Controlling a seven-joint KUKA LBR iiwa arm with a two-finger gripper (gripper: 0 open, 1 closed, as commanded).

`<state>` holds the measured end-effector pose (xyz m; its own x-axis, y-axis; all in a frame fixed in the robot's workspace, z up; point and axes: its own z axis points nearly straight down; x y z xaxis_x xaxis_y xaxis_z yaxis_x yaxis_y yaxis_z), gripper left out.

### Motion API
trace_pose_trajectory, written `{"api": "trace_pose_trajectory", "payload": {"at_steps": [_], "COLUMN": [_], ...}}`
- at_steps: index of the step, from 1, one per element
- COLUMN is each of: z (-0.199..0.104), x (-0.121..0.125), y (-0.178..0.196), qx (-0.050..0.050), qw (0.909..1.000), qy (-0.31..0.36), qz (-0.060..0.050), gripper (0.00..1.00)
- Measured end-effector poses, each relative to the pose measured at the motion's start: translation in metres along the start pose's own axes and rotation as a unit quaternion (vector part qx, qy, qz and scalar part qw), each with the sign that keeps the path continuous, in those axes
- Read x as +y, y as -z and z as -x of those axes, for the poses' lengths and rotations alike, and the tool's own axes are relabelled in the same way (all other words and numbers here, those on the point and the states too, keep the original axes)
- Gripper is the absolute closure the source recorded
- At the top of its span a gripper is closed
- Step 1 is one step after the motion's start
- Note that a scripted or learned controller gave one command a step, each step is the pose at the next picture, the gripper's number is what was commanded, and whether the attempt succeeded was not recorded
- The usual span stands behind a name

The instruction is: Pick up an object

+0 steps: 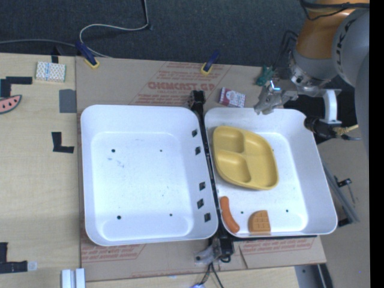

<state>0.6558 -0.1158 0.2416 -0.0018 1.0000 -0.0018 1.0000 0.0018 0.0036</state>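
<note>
The gripper (pixel 264 104) hangs over the right bin's (pixel 312 161) far edge; I cannot tell how its jaws stand. Inside lie a smooth yellow divided plate (pixel 245 158), a glossy sausage (pixel 228 215) and a waffle piece (pixel 260 222).

A small red packet (pixel 231 97) lies on cardboard (pixel 168 83) behind the bins.

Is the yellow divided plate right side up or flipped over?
Right side up. The yellow divided plate lies in the right bin with its compartments facing the camera, their dividing ridges and raised rim visible.
</note>
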Motion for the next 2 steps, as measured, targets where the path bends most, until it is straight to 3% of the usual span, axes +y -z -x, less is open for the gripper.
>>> {"api": "trace_pose_trajectory", "payload": {"at_steps": [1, 2], "z": [0.0001, -0.0002], "x": [-0.0009, -0.0006], "y": [-0.0019, 0.0078], "qx": [0.000, 0.000], "qw": [1.0000, 1.0000], "qy": [0.000, 0.000], "qz": [-0.002, -0.002], "gripper": [0.00, 1.00]}}
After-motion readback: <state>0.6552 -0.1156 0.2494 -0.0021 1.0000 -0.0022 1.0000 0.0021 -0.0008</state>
